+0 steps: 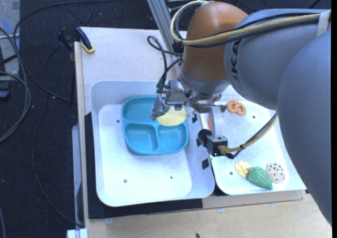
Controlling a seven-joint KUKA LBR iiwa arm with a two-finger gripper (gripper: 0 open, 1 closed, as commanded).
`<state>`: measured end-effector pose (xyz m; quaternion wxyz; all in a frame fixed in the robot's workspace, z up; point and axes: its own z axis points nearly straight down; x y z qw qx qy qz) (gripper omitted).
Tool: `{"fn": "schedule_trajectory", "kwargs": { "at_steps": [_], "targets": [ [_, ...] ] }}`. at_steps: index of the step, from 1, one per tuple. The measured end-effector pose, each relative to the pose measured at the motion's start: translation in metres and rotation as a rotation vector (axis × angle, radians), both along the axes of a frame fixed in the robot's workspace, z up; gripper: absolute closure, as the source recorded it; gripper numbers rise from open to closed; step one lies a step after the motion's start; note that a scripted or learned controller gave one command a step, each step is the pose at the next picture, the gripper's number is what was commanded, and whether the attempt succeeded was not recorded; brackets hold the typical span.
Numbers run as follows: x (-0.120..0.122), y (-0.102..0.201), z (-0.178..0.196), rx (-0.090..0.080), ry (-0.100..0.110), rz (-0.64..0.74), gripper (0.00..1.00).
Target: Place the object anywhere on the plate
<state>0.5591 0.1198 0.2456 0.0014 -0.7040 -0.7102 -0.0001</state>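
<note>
A blue divided plate (150,129) lies in the left white bin (137,179). A pale yellow, rounded object (172,119) sits at the plate's upper right rim, right under the gripper (164,106). The gripper hangs from the orange wrist over that corner of the plate. Its fingers reach down to the yellow object, and the arm hides whether they clasp it.
The right bin (253,126) holds a pretzel (236,108), a green leafy piece (260,177), a small yellow piece (242,168) and a speckled cookie (275,171). The big grey arm covers the upper right. A yellow-handled tool (84,42) lies on the bench's far left corner.
</note>
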Motion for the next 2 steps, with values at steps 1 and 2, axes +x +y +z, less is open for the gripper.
{"fn": "schedule_trajectory", "kwargs": {
  "at_steps": [1, 2],
  "targets": [
    [-0.0102, 0.0382, -0.0236, -0.002, 0.002, -0.002, 1.00],
    [-0.0093, 0.0359, -0.0221, -0.003, 0.000, -0.006, 0.00]
  ]
}}
